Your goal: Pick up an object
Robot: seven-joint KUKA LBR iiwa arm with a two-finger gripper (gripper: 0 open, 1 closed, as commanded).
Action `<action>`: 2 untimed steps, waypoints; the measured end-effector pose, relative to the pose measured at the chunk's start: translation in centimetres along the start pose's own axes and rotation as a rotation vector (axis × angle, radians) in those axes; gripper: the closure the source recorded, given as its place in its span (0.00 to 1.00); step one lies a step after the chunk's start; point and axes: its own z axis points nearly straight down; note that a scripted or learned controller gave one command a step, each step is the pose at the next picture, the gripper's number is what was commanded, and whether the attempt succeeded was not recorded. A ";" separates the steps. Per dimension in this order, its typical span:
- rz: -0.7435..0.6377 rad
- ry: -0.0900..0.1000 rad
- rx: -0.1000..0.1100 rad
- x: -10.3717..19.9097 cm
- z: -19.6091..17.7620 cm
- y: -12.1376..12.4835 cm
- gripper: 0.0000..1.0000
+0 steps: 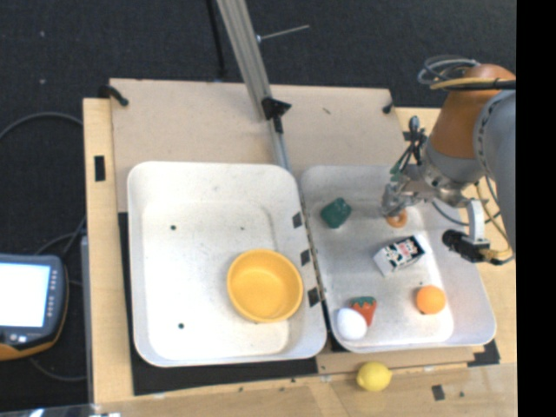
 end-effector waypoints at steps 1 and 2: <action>0.002 0.006 0.002 -0.4 -5.3 -0.8 1.00; 0.001 0.006 0.001 -1.0 -9.9 -0.5 1.00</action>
